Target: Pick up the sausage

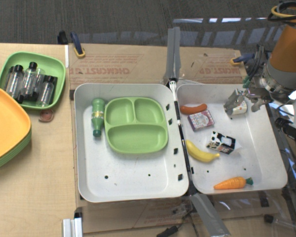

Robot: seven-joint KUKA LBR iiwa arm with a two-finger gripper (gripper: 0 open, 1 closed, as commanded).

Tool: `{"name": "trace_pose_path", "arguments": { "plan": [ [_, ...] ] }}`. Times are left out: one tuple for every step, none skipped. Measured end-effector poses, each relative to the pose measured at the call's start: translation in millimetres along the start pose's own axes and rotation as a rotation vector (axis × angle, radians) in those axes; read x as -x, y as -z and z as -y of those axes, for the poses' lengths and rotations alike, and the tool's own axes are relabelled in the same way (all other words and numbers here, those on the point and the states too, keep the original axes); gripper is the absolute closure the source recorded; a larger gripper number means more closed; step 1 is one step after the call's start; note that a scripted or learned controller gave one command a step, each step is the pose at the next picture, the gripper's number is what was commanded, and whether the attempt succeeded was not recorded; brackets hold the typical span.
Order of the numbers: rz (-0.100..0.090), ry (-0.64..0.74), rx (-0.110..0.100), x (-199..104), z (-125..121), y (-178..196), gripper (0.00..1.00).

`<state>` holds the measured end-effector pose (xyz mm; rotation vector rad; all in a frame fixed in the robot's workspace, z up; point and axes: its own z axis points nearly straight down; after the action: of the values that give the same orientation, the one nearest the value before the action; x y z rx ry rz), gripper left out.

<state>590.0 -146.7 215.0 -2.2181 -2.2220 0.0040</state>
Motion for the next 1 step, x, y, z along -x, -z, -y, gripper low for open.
{"name": "trace_pose_path", "arguments": {
  "plan": [
    [0.001, 0.001, -0.002, 0.8, 0.0, 8.0, 1.0]
  ]
}}
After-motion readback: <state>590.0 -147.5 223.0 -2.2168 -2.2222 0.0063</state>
